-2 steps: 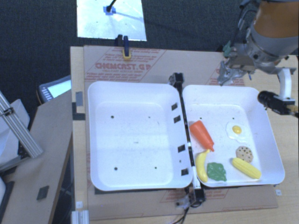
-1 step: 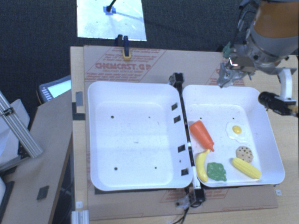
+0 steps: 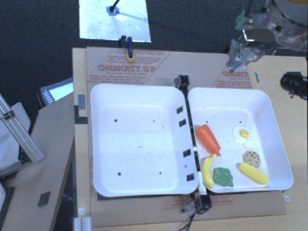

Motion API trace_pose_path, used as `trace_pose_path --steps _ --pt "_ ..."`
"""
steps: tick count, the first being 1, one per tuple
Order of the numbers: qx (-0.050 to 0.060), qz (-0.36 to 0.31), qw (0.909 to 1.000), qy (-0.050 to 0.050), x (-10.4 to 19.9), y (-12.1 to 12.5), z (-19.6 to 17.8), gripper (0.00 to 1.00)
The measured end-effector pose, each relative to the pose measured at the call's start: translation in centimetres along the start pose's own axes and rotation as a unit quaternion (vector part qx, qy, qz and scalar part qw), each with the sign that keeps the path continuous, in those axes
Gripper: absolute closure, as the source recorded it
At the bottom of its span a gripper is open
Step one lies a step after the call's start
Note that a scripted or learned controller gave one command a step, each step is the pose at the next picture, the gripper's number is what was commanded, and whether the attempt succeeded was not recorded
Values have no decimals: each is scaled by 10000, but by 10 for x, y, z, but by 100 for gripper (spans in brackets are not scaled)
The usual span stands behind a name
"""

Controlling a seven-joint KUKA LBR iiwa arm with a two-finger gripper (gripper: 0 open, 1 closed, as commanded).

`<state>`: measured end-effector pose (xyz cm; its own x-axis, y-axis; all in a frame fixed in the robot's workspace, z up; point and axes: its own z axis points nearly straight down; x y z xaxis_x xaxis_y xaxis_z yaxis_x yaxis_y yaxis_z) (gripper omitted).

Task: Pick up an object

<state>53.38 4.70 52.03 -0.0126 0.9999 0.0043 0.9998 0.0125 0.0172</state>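
I see two white bins side by side on the worktop (image 3: pixel 82 143). The left bin (image 3: pixel 139 138) and the right bin (image 3: pixel 269 129) touch along the middle. All the toy food sits in the right bin, toward its near side. An orange carrot (image 3: pixel 208 137) lies close to the middle wall, tilted. Just below it is a yellow banana (image 3: pixel 208 171), and a green leafy piece (image 3: pixel 223 176) lies right beside the banana. A fried egg (image 3: pixel 243 134) lies flat further right. Below the egg is a round cookie (image 3: pixel 251 158), and just below that lies a yellow corn cob (image 3: pixel 253 173). My arm (image 3: pixel 288 8) comes in at the top right corner. Its end effector (image 3: pixel 239 57) hangs above the far edge of the right bin, well apart from the food. I see nothing held in it, and I cannot tell how far open it is. A shiny metal sheet (image 3: pixel 114 12) lies beyond the bins.
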Motion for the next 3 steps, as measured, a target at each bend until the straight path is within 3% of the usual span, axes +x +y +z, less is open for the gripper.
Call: trace_pose_path --steps 1,2,3 --pt "66 -8 10000 -3 96 -39 -16 100" --pt "74 18 10000 -9 151 -46 -15 100" --pt "54 65 10000 -16 156 27 -14 100"
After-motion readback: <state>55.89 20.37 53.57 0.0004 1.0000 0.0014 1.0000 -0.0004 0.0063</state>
